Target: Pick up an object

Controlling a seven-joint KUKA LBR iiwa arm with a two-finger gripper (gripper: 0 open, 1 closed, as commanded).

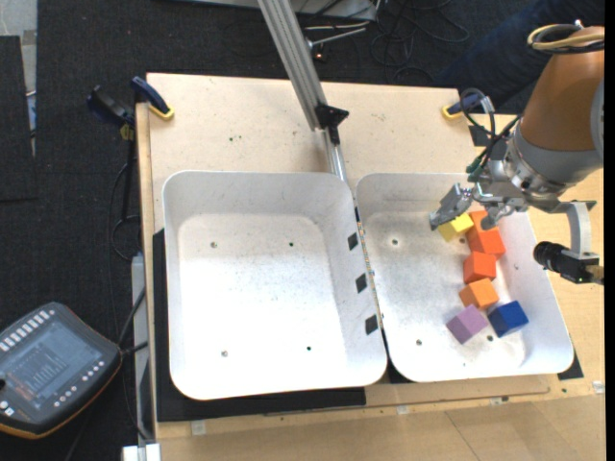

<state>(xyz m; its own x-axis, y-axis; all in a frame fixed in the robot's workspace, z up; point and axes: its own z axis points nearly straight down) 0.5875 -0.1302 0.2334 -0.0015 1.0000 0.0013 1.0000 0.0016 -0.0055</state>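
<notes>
The arm reaches in from the right, its orange band [567, 89] high above the right bin [413, 353], and the gripper [461, 209] hangs low over the upper part of that bin. Whether its fingers are apart or together cannot be told from this angle, since the wrist and cabling crowd the tip. A yellow block [458, 226] lies directly at the gripper's tip, touching or nearly touching it, but it cannot be made out as sitting between the fingers. Just to the right of the yellow block is an orange block [488, 241], and below that a second orange block [479, 266] and a third, smaller one [479, 294], the three forming a rough column down the right side of the bin. Near the bottom of that column a purple block [467, 325] lies beside a blue block [508, 318], the two close together. The left bin [192, 257] sits alongside, its edge meeting the right bin's along the middle. Both bins rest on a pale wooden bench [250, 123], and a grey metal pole [293, 46] slants across its far side. A handheld control pad [48, 368] lies off the bench at the lower left.
</notes>
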